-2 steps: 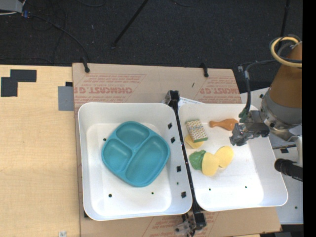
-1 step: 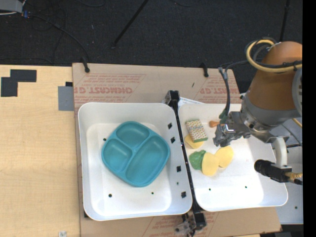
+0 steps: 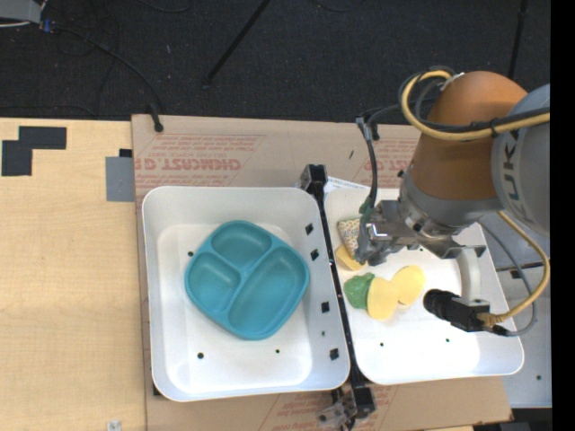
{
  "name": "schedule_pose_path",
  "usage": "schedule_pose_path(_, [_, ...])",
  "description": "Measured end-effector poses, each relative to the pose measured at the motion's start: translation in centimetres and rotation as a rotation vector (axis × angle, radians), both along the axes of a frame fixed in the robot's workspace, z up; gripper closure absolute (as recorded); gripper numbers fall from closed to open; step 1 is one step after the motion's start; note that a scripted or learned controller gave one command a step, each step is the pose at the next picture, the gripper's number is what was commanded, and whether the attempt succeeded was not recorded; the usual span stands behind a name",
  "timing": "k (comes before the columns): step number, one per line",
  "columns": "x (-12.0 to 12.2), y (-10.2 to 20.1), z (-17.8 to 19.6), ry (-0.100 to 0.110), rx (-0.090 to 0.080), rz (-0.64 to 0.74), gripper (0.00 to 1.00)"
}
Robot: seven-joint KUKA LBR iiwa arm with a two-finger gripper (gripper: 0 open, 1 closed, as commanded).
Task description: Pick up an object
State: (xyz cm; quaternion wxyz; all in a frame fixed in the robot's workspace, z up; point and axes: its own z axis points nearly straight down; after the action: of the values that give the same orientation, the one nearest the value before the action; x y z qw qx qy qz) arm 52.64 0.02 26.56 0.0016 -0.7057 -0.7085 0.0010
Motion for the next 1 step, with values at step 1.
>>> schedule_pose_path(1, [-0.08, 5.39, -2.14, 0.004, 0.000, 0.001, 1.00])
